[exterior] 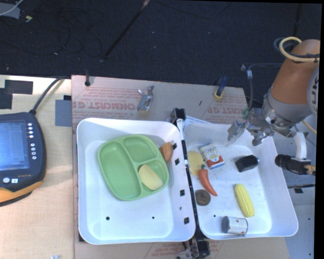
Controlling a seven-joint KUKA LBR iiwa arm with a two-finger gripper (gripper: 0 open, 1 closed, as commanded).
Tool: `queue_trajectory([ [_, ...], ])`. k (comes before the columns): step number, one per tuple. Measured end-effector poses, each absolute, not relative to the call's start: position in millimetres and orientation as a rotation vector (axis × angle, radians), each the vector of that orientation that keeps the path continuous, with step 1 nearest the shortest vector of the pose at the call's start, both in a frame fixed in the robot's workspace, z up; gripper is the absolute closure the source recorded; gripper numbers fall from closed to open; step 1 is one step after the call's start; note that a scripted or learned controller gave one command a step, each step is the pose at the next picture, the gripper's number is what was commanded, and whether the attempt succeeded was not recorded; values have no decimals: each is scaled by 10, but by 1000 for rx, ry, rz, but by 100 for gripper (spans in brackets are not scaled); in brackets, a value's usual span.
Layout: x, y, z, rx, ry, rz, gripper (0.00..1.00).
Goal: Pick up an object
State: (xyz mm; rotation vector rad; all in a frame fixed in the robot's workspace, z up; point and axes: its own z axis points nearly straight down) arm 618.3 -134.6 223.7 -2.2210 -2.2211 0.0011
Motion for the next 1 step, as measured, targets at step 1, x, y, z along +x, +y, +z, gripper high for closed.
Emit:
queue_trajectory([
  [1,6052,-1014,1038,-2224,-2223,-2,0],
])
